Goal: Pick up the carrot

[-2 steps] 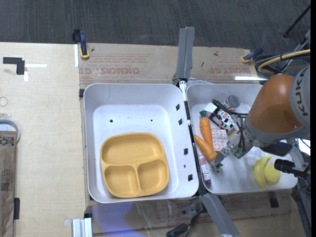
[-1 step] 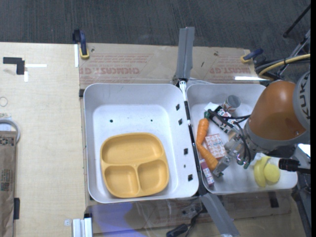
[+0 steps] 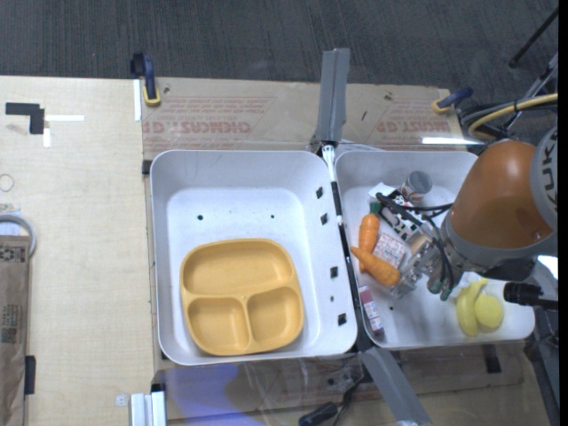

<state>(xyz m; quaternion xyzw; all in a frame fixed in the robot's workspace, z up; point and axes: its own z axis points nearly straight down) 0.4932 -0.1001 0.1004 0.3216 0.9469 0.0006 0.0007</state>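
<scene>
Near the left wall of the right-hand shallow white bin (image 3: 497,162) lies the orange tapered carrot (image 3: 376,265), beside a second orange piece. The gripper (image 3: 424,269) hovers just right; approach stage, lowering onto it comes next.

Single fixed camera above the bench, angled down, both white bins (image 3: 169,238) in frame
</scene>
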